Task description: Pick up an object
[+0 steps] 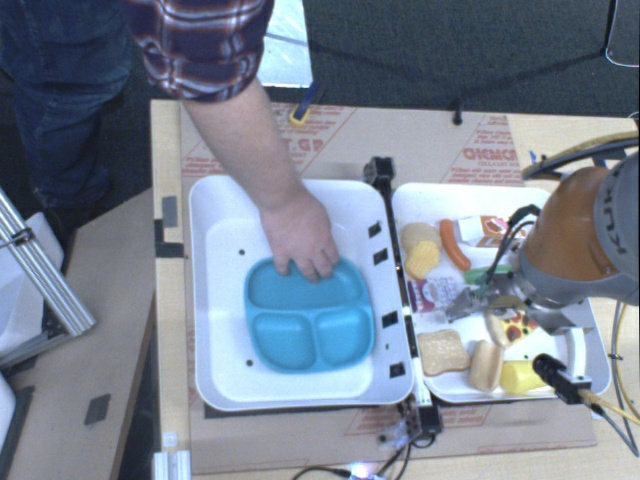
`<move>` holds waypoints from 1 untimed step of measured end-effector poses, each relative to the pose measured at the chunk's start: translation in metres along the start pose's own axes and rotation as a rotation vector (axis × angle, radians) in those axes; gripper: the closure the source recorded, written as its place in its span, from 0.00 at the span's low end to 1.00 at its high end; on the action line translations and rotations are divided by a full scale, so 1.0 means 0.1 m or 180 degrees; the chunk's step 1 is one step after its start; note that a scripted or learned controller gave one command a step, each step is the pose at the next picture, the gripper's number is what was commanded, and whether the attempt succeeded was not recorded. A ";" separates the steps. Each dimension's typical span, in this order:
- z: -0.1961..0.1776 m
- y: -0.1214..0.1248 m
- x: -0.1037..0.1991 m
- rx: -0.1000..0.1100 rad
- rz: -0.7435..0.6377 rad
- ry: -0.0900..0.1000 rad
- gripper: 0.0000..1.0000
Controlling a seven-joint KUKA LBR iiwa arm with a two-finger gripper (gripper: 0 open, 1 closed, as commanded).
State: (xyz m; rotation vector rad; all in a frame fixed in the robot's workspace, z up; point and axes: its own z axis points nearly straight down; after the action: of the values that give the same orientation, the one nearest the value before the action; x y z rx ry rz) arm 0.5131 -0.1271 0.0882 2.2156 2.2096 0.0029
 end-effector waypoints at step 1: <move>-0.12 0.02 0.01 -0.0021 -0.0005 0.0005 1.00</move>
State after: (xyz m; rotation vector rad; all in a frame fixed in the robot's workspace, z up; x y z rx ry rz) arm 0.5153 -0.1260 0.1002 2.2113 2.2088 0.0118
